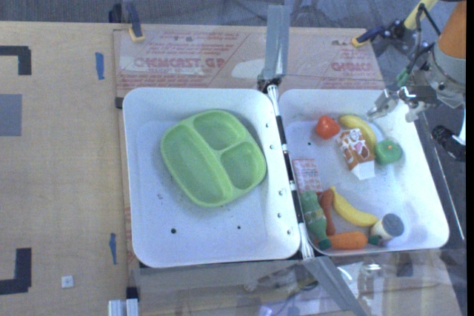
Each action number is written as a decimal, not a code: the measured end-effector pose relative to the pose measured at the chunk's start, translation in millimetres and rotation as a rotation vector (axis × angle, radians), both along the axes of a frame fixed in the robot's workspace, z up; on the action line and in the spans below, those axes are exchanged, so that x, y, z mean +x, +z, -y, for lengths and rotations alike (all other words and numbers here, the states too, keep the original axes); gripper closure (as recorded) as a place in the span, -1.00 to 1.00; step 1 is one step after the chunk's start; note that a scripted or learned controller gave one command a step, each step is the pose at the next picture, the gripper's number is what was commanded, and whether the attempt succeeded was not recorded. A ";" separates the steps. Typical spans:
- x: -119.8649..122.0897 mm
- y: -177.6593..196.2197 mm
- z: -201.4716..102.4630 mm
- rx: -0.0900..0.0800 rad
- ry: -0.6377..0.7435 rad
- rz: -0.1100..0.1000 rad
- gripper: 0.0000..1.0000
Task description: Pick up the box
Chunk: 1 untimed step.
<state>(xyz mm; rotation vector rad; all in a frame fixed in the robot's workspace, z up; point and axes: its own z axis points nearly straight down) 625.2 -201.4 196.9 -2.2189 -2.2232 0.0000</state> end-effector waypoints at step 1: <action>1.3 11.3 -0.1 -0.002 0.002 0.004 1.00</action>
